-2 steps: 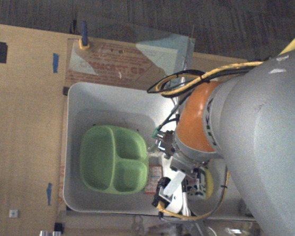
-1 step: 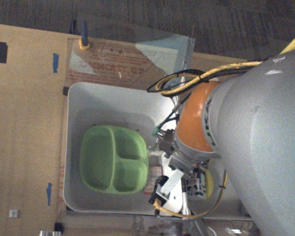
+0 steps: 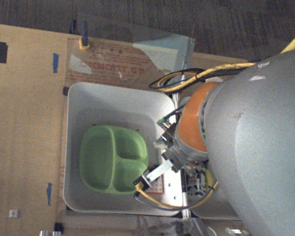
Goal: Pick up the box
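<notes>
The hand point(image 3: 166, 189) is hovering over the left bin's point(image 3: 85, 102) near right corner, with what may be the box point(image 3: 154, 183) showing just left of it; I cannot tell its grip.

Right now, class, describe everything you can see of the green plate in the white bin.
The green plate is pale green and looks like matte plastic, with rounded corners and a raised rim. Ridges split it into three compartments: one large at the left, two smaller at the right. It lies flat, open side up, on the floor of the white bin, low in the view. The end of the arm overlaps its lower right edge; whether they touch cannot be told.
</notes>
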Robot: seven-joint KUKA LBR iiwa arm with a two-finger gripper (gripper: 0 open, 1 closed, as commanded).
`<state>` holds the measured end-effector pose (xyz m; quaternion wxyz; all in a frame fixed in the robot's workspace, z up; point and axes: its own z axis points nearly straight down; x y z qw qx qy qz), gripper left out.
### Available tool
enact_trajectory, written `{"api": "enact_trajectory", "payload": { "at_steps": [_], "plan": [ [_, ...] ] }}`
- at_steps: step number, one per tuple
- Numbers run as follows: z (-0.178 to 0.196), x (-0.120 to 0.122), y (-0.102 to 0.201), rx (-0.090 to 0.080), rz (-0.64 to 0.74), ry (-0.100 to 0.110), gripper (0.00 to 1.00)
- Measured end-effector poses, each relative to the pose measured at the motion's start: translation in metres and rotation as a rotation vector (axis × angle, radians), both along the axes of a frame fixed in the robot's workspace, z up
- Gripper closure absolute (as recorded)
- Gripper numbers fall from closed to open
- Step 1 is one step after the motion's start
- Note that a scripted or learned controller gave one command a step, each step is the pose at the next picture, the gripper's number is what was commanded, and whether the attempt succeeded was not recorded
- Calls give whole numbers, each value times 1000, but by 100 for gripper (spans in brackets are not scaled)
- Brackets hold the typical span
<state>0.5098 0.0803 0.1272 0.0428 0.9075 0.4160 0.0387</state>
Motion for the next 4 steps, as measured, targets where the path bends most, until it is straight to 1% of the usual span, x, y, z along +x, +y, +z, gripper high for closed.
{"api": "enact_trajectory", "payload": {
  "at_steps": [1,2,3,4],
  "plan": [
    [1,2,0,-1,-11,10,0],
    [0,3,-1,6,-112,2,0],
    [87,44,-72,43,45,109,0],
    [3,29,108,47,-17,113,0]
  ]
}}
